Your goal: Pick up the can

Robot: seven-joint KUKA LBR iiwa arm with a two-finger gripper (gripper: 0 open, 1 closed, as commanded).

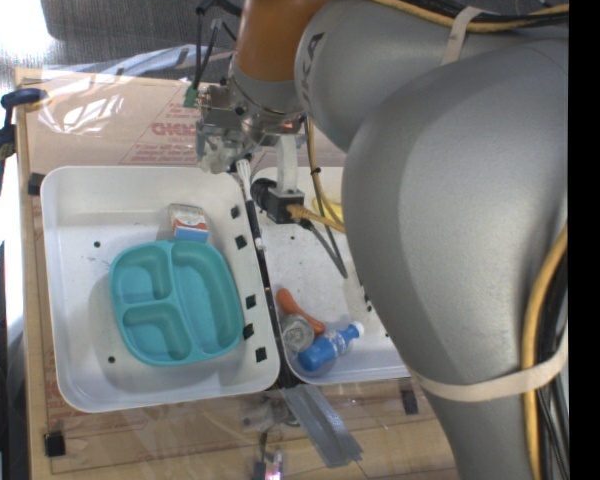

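The can (297,335), grey with a shiny round top, lies at the near left corner of the right bin (302,258). It touches a blue plastic bottle (330,349) on its right and an orange object (299,307) just behind it. My gripper (223,156) hangs under the orange wrist band at the far end of the divider between the two bins, well behind the can and apart from it. The arm's big grey body hides most of the right bin.
In the left bin (70,268) lie a teal divided tray (175,303) and, behind it, a small white, blue and red carton (188,224). A brown board (110,118) lies behind the bins. A black clamp (10,108) stands at the far left.
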